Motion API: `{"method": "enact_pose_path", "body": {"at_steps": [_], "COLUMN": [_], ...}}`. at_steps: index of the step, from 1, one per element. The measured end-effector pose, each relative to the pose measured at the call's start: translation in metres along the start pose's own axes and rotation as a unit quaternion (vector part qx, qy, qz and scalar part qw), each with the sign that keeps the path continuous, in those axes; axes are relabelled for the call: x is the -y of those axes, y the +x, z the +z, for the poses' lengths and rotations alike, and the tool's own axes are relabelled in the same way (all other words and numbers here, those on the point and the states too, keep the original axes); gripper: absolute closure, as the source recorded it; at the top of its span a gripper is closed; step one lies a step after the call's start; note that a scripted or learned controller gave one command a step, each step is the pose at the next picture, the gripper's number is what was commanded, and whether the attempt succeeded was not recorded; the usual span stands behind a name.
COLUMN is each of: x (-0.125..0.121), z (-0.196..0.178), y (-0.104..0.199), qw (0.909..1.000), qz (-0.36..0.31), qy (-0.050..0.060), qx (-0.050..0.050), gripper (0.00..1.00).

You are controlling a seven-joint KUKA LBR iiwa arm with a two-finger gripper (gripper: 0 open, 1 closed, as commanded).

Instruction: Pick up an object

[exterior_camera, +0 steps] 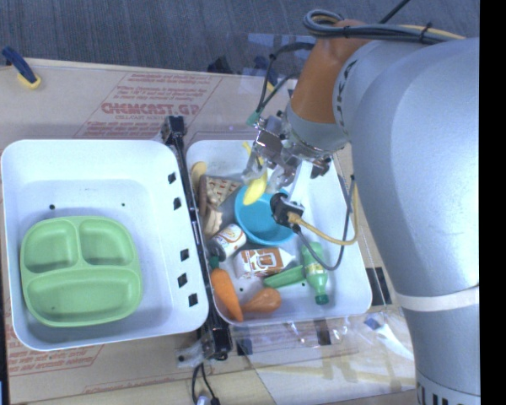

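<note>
Two white bins sit side by side on the counter (110,99). Left bin (17,167): one green divided tray (80,270), nothing else. Right bin (341,226): cluttered, with a blue bowl (261,218), a yellow piece (255,192) on the bowl's rim at its 12 o'clock, an orange carrot (226,294) at the bin's 7 o'clock, a green bottle (316,272) toward 5 o'clock, and a small carton (261,261) between them.

Arm (405,184) enters from 3 o'clock. Tool (274,171) hangs low over the right bin's far half, just above the bowl; whether its tips are spread or pinched, cannot tell, since the wrist body and cables block them. Nothing visibly gripped.

Key relation: the yellow piece lies just at the tool's 7 o'clock, almost underneath, its long axis running roughly 1 to 7 o'clock. Likely target, judging by nearness. Bowl rim may foul a descent.
</note>
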State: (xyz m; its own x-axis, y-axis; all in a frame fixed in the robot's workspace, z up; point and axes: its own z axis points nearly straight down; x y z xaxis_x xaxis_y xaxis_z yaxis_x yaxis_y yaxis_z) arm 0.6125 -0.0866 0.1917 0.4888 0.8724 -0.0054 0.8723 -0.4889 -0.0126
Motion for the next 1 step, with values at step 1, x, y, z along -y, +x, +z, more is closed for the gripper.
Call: {"method": "enact_pose_path", "body": {"at_steps": [1], "x": [0.0544], "z": [-0.0321], "y": [-0.0235], "qw": [0.9998], "qz": [0.02], "qy": [-0.001], "qx": [0.001], "gripper": [1.0]}}
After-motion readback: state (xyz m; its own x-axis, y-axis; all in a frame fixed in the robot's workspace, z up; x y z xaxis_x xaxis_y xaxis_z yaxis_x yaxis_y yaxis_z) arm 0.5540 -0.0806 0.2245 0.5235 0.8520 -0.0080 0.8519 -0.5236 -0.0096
